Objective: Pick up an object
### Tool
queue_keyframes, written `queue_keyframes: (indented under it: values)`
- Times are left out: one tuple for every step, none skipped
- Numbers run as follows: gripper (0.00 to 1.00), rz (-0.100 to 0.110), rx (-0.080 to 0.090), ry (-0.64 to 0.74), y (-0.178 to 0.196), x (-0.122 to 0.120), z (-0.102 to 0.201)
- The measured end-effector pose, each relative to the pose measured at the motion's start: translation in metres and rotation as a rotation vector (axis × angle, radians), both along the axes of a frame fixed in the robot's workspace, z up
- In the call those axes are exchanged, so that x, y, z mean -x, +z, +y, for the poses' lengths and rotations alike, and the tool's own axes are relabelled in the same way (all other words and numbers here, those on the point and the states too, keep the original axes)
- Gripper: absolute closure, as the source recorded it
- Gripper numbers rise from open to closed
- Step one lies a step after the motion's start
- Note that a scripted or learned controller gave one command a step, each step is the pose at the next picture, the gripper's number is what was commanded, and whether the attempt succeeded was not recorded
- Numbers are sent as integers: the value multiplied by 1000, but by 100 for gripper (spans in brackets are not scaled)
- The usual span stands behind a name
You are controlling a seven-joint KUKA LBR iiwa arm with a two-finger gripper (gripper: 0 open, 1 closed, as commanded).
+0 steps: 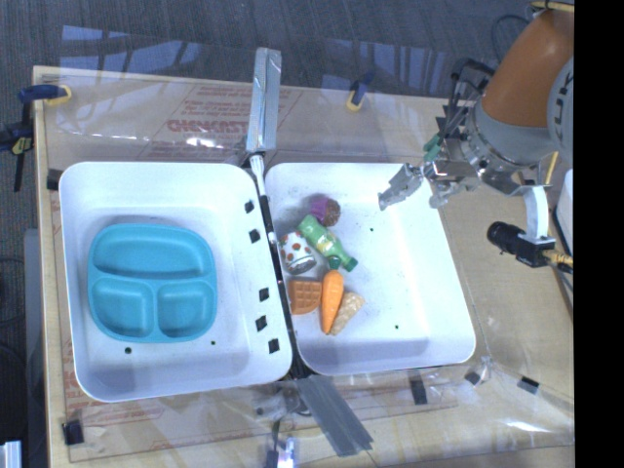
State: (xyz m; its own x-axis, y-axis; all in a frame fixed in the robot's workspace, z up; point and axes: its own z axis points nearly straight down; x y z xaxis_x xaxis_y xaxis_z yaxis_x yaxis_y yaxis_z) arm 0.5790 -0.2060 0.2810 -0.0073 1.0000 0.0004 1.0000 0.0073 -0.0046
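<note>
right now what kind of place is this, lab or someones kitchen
Most likely a robotics lab bench, not a kitchen. Two white bins sit clamped to a board under clear sheeting, toy food like a plastic carrot lies in the right one, and a robot arm's end effector hangs over it.

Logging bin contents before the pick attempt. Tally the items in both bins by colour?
Blue: 1, the divided plate in the left bin
Green: 1, the bottle
Orange: 2, the carrot and the waffle
Purple: 1, the round piece
White: 1, the small can
Tan: 1, the cone
Total: 7
</note>
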Motion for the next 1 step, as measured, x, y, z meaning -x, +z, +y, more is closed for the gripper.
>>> queue_keyframes:
  values:
    - [0,1,-2,180,-172,-11,18]
